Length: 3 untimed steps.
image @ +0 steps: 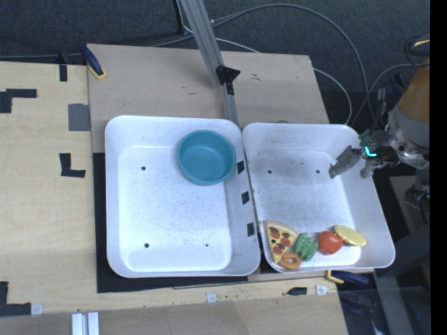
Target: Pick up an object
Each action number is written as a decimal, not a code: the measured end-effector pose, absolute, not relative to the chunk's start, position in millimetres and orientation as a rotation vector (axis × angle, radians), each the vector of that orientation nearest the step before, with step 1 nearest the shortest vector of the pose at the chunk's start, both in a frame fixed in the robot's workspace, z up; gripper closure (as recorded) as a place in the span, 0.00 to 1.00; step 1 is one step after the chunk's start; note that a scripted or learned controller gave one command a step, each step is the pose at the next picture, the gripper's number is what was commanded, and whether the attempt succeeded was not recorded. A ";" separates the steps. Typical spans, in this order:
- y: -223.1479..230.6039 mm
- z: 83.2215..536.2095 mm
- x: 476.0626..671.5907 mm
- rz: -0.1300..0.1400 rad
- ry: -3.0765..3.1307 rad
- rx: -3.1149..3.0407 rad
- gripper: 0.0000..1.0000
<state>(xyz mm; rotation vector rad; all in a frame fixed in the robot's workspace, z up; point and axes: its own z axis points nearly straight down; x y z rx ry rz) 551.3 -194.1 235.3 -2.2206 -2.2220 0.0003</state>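
My gripper (354,166) hangs over the right edge of the right bin (293,180), its two fingers spread open with nothing between them. Along that bin's front edge lie a toy pizza slice (279,239), a green toy vegetable (305,245), a red tomato (330,242), a yellow piece (350,235) and a small orange ring (291,260). They sit well in front of the gripper, apart from it. A blue bowl (206,157) stands upright in the back of the left bin (167,229).
A grey metal pole (207,40) slants down from the top to the gap between the bins. Black cables (335,40) loop over the bench behind the right bin. The bins' raised rims meet in the middle.
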 end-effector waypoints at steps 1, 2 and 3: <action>-194.1 235.2 551.2 0.000 -2.222 -2.221 0.00; -197.1 172.7 549.1 0.005 -2.218 -2.218 0.00; -200.6 129.3 546.3 0.004 -2.219 -2.219 0.00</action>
